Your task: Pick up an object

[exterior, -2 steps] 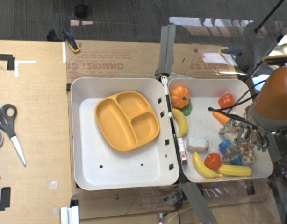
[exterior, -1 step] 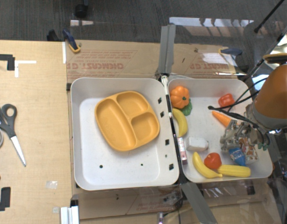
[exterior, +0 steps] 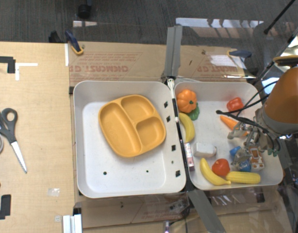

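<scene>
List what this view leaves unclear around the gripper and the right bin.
- Gripper: its fingers blur into cables and clutter; open or shut cannot be told.
- Blue object under the gripper: partly covered, too small to identify.
- Carrot: its far end is hidden by the gripper.
- Arm: cut off by the right edge.
- Scissors: one handle loop cut off by the left edge.

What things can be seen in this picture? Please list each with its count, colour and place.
Bins: 2, white, side by side on the bench.
Divided plate: 1, yellow-orange, left bin.
Pumpkin: 1, orange, right bin, far left corner.
Bananas: 2, yellow, right bin, left side.
Corn: 1, yellow, right bin, near edge.
Tomato: 1, red, beside the corn.
Pepper: 1, red, right bin.
Carrot: 1, orange, right bin.
Scissors: 1, grey, bench left.
Gripper: 1, grey, over right bin.
</scene>
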Controlling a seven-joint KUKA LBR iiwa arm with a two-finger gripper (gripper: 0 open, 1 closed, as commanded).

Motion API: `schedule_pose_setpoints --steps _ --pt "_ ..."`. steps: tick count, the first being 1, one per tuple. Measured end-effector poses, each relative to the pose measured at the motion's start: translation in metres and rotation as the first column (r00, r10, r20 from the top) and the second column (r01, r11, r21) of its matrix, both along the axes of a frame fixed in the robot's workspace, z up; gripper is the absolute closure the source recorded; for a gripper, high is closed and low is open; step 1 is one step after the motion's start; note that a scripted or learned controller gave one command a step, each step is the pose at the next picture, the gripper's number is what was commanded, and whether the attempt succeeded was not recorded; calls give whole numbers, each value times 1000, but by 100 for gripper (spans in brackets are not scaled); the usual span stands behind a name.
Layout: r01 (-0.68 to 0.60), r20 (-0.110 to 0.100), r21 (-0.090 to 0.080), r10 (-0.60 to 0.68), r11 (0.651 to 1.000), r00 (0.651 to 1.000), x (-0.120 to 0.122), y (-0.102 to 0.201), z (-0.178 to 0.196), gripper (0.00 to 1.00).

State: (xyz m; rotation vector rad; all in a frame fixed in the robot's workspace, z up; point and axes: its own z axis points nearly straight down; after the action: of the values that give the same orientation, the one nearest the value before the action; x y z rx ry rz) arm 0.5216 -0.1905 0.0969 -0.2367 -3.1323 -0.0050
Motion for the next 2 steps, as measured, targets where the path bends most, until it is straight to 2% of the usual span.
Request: schedule_pose_setpoints --steps 1,2 --pt "75 2 -2 -75 997 997 58 -10 -6 0" --pt "191 4 -3 -191 982 982 1 -1 -6 0"
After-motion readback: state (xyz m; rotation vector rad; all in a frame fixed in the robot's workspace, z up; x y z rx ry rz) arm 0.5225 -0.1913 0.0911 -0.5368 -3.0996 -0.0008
